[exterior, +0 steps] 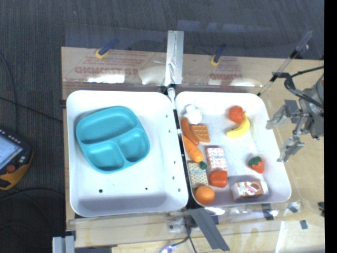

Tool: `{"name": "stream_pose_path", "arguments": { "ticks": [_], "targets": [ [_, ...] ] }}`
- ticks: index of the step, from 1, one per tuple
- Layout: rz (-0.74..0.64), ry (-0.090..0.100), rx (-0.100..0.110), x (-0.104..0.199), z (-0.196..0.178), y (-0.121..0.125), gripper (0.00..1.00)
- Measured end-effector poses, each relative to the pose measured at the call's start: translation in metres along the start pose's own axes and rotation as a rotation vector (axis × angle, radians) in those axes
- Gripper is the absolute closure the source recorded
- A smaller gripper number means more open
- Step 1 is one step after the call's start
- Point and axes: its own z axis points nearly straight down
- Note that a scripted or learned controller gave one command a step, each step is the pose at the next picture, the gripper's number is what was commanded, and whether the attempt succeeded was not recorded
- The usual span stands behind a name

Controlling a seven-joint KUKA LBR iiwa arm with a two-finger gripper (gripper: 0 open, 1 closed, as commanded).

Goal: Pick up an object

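Observation:
The right bin [268, 136] holds several toy foods. Among them are a yellow banana [239, 128] with a red tomato [236, 113] just behind it, and a strawberry [256, 164]. There is also a pink carton [216, 157], an orange [205, 194] and a small printed box [247, 189]. A carrot [192, 147] and a waffle [200, 133] lie along the bin's left wall. My gripper [284, 134] hangs just outside the bin's right rim, open, with nothing between its fingers [277, 119].
In the left bin [79, 194] lies a teal divided plate [111, 137]. A metal divider [174, 57] stands behind the seam between the bins. Cables and a thin rod [289, 62] run near the arm at the right.

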Motion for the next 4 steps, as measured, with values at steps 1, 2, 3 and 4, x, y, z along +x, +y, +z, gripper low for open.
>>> {"name": "stream_pose_path", "arguments": {
  "ticks": [1, 2, 3, 4],
  "targets": [
    [0.197, 0.002, 0.000, -0.053, 0.129, 0.022, 0.00],
    [0.182, -0.010, 0.003, -0.116, 0.181, 0.035, 0.00],
    [0.231, -0.010, 0.001, -0.126, 0.181, 0.056, 0.00],
    [0.156, -0.009, 0.003, -0.085, 0.180, -0.001, 0.00]
  ]
}}
